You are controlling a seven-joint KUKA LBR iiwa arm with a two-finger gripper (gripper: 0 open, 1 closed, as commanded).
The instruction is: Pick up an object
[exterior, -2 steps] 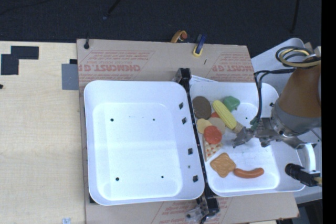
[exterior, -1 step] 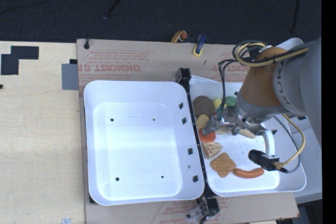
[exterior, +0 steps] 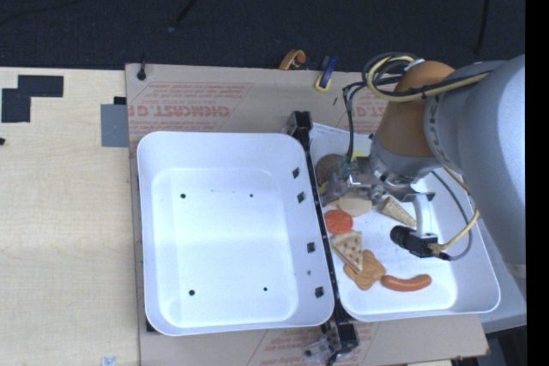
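Gripper [exterior: 364,184]: low in the right bin [exterior: 480,287] at its ten o'clock corner; grip state cannot be told.
Objects: tomato slice [exterior: 338,221], cracker [exterior: 347,249], sausage [exterior: 406,282] crowd toward six o'clock.
Risk: tight clutter probably causes a glancing or double grab.

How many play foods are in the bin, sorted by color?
In the right bin, as far as the arm lets me see:
Red or orange: 2 (round slice, sausage)
Tan or cream: 4 (waffle wedge, cookie shape, pale piece, cone)
Brown: 1 (lump)
Total: 7
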